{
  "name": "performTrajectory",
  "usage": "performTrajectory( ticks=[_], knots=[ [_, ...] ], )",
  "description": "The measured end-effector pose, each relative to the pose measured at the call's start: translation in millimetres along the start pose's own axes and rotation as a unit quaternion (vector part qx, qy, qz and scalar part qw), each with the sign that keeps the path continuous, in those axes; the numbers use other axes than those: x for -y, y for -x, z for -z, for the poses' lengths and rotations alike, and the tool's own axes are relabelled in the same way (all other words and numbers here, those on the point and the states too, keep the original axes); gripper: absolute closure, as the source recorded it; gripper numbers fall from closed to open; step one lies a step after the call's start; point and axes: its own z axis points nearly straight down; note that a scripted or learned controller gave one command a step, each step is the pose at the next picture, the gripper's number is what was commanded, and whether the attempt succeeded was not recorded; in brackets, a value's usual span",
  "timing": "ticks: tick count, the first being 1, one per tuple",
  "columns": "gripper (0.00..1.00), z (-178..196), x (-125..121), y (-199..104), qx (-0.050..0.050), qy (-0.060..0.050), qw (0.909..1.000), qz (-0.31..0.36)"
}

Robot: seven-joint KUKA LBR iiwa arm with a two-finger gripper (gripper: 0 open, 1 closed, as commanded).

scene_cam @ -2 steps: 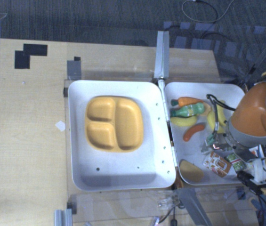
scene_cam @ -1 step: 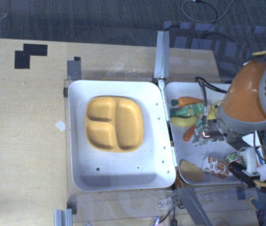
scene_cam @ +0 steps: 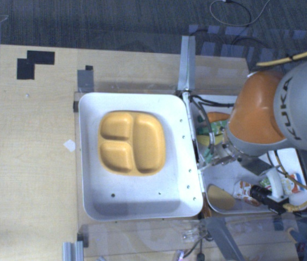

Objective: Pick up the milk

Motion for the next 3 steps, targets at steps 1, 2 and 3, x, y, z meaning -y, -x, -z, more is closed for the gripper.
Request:
performTrajectory(
  ticks=[1,2,3],
  knots=[
    [1.0,0.4,-25.0,-70.3,0.0,0.0,0.9998,0.02],
    [1.0,-15.0,-64.6,-181.6,-0.001,-0.001,0.9996,0.029],
    [1.0,-16.2,-72.2,-202.2,-0.001,0.0,0.9849,0.173]
  ],
)
